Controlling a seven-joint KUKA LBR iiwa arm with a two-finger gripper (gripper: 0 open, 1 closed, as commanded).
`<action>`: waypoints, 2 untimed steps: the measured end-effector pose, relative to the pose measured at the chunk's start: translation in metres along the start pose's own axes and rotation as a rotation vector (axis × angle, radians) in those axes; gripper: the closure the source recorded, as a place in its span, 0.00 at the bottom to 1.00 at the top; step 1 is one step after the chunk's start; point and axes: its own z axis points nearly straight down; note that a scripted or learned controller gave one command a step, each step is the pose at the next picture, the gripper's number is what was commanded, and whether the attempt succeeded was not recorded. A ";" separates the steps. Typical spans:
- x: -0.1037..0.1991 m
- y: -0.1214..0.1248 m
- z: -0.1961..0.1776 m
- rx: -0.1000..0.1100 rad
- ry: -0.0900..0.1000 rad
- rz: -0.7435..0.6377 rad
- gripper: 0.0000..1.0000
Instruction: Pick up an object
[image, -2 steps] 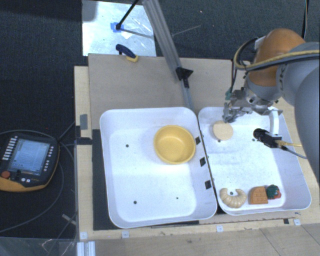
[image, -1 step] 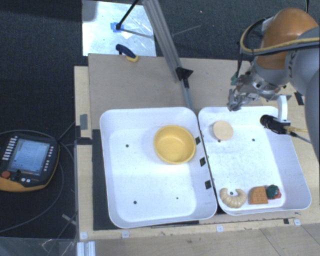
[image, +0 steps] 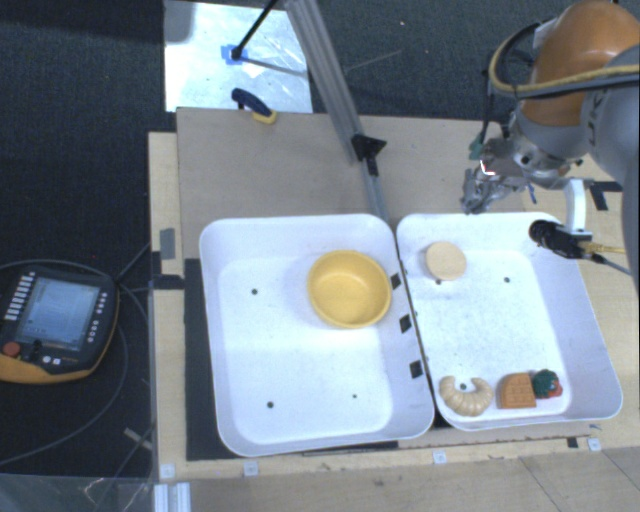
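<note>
Camera view, looking down at a slant, shows several candidates for the pick. A round tan disc (image: 445, 261), perhaps a biscuit, lies flat in the upper part of the right bin (image: 560, 300), nearest the arm. Along that bin's lower edge sit a pale curled pastry-like toy (image: 466, 396), an orange-brown square piece (image: 517, 391) just beside it, and a small green-and-red piece (image: 545, 383) touching the square. A yellow bowl (image: 348, 288) stands upright in the upper right of the left bin (image: 240, 340).

At the upper right of the frame the gripper (image: 480, 192) hangs over the table (image: 280, 160), just beyond the right bin's upper rim. It is dark and small, and I cannot tell how it is set. Nothing is seen in its grasp.

By my judgement the task is barely begun: approach, descent, grasp and lift all remain.
</note>
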 end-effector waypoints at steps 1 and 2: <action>0.042 -0.037 0.009 0.004 0.001 -0.002 1.00; 0.072 -0.072 0.001 0.002 0.001 -0.002 1.00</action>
